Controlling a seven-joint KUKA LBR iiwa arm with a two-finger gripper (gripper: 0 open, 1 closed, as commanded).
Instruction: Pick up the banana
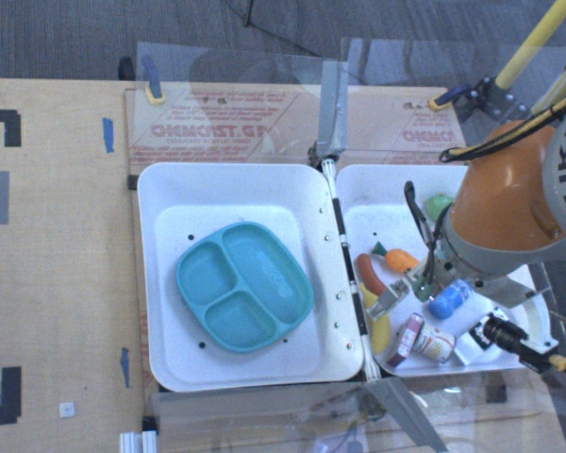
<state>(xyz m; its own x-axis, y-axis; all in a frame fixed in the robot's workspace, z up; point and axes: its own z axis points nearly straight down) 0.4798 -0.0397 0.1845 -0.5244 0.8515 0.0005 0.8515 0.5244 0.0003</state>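
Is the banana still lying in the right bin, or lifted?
Lying in the right bin: the banana rests along its left wall, beside the gripper.

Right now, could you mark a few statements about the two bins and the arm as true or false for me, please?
1. The teal divided plate lies in the left bin. True.
2. The banana lies on the teal plate. False: it lies in the right bin, near the wall between the bins.
3. The gripper is over the right bin, close to the banana. True.
4. The blue item sits in the left bin. False: it is in the right bin, beside the arm.
5. The red sausage-shaped toy lies in the right bin. True.
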